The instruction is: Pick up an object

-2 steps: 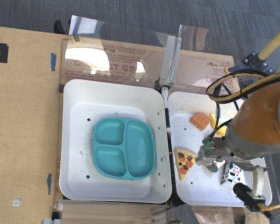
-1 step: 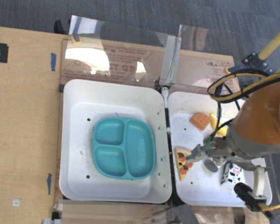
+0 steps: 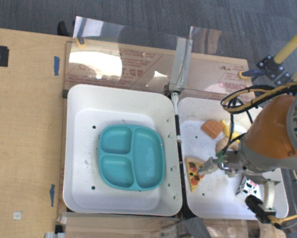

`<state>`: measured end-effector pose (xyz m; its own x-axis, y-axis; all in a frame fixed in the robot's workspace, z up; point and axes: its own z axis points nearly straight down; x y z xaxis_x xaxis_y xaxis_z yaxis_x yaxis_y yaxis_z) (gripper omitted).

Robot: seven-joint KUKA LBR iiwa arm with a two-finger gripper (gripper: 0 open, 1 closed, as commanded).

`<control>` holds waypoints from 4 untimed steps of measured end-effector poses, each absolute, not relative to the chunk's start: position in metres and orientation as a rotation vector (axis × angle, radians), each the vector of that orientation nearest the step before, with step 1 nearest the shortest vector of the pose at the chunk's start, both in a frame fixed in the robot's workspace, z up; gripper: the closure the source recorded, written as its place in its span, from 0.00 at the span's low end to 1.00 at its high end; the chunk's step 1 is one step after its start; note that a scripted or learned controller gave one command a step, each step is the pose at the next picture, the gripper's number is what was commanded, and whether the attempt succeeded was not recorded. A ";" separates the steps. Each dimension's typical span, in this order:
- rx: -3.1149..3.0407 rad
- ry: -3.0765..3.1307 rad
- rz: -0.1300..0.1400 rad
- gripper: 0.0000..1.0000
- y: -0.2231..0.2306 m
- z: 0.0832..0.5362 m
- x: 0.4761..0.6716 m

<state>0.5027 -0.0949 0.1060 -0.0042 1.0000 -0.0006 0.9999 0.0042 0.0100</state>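
Arm enters from right of frame, gripper low in the right bin, at its left-centre. Fingers look narrow, tips touching or just beside the pizza slice; grasp unclear. Orange piece and yellow piece at upper part of that bin. Teal divided plate in left bin.
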 end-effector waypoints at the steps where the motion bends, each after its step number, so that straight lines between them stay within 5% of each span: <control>1: 2.211 2.211 0.020 0.00 -0.093 0.092 0.495; 2: 2.209 2.214 0.025 1.00 -0.091 0.102 0.496; 3: 2.210 2.214 0.023 0.00 -0.091 0.102 0.495; 4: 2.211 2.214 0.014 0.00 -0.104 0.092 0.560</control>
